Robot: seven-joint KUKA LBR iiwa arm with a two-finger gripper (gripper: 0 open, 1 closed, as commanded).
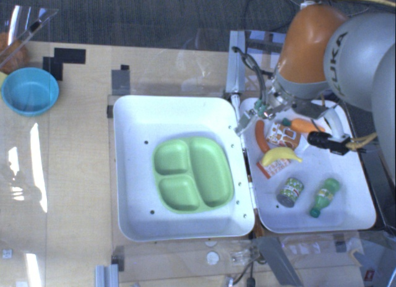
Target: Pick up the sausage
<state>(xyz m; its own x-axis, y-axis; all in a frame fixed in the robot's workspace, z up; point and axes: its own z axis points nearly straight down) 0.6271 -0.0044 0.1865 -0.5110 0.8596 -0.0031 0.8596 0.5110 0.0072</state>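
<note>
The sausage [261, 137] is a short reddish-orange stick lying near the left wall of the right bin [352, 214], pointing front to back. My gripper [258, 111] hangs under the grey and orange wrist, just over the sausage's far end and close to the bin's back left corner. Whether it touches the sausage is hidden by the wrist and cables. Nothing shows between the jaws.
Beside the sausage lie a yellow banana [281, 156] on a printed packet [283, 136], and an orange carrot [303, 125]. A can [289, 191] and a green bottle [325, 196] sit nearer the front. The left bin [133, 174] holds a green divided plate [192, 173]. A blue bowl [30, 91] stands far left.
</note>
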